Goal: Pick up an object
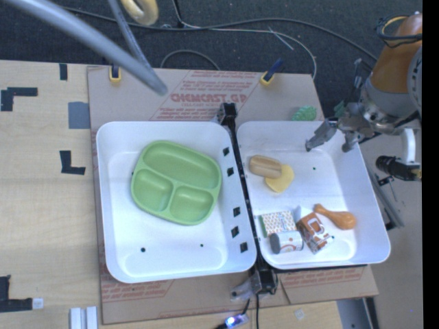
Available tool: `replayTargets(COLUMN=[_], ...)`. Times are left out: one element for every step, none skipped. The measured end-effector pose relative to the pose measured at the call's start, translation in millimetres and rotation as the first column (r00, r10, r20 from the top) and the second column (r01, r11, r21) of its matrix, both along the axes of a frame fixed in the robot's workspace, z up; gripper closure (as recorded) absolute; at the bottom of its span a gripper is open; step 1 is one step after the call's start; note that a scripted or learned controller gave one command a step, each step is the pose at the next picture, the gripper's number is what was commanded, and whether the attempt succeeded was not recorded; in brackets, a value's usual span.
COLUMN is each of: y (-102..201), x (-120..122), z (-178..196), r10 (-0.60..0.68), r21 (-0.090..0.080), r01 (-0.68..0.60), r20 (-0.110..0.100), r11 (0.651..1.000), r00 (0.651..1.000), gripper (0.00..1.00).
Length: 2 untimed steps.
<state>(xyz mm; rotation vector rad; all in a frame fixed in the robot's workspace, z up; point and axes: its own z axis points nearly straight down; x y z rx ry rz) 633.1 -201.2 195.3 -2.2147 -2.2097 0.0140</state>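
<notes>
My gripper hovers over the back right corner of the right bin, its two fingers spread open with nothing between them. Below and to its left lie a tan bread roll and a yellow chip-shaped piece. Toward the bin's front sit a patterned small box, a grey and white cup-like item, a brown and white packet and an orange drumstick-shaped toy. None of these touches the gripper.
The left bin holds a green divided plate. A black divider with clips runs between the bins. A small green object lies on the cardboard behind the right bin. Cables cross the dark floor at the back.
</notes>
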Motion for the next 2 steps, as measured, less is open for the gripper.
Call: replayTargets(y=[0.4,-0.6], x=[3.4,-6.3], z=[8.6,-51.6], r10=[0.003,0.003], r21=[-0.003,-0.003], r01=[-0.003,-0.003], r20=[0.014,0.008], r11=[1.0,1.0], r00=[1.0,1.0], gripper=[0.0,0.0])
